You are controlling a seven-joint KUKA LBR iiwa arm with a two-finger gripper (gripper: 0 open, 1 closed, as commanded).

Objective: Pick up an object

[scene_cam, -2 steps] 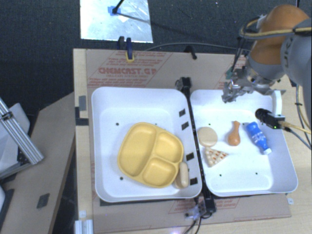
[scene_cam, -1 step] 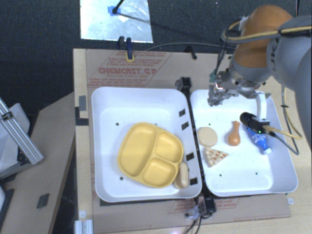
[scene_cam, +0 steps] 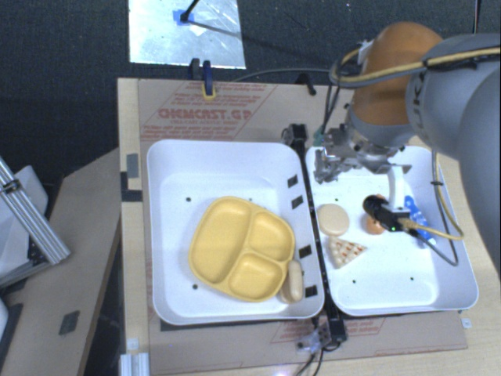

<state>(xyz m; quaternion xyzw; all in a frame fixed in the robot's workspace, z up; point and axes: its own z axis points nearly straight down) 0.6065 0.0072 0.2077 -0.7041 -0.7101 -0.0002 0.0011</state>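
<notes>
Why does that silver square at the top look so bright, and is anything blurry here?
In the camera view, the silver sheet throws back glare; the white bins look evenly lit with soft shadows; the grey arm, nearest the lens, is slightly soft, while the yellow tray stays sharp.

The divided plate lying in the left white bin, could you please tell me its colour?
The divided plate is plain pale yellow, seen clearly in the camera view.
</notes>
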